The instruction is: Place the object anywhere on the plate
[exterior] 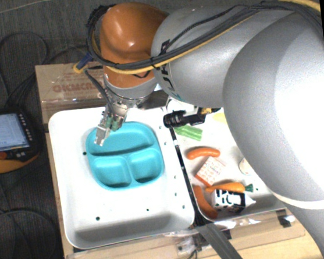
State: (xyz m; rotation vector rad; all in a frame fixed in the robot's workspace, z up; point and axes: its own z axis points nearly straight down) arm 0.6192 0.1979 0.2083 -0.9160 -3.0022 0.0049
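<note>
Nearest the camera, at the front of the right bin point(259, 206), lie a black-and-white printed packet point(229, 200) and an orange carrot-like toy point(233, 187); just behind them sit a small orange-and-white box point(210, 170), an orange sausage-shaped toy point(203, 152) and a green piece point(188, 132). In the left bin point(69, 184) rests the blue divided plate point(125, 156), two small compartments toward the front and one long one behind. The gripper point(105, 130) hangs over the plate's rear left corner; whether it is open or closed cannot be told from here, and a greenish glint at its tip is too small to name. Which object is the task's thing is therefore uncertain: it may be at the tip, or among the toys in the right bin. Those look light, smooth and fairly rigid, probably best pinched across their narrow middles.
</note>
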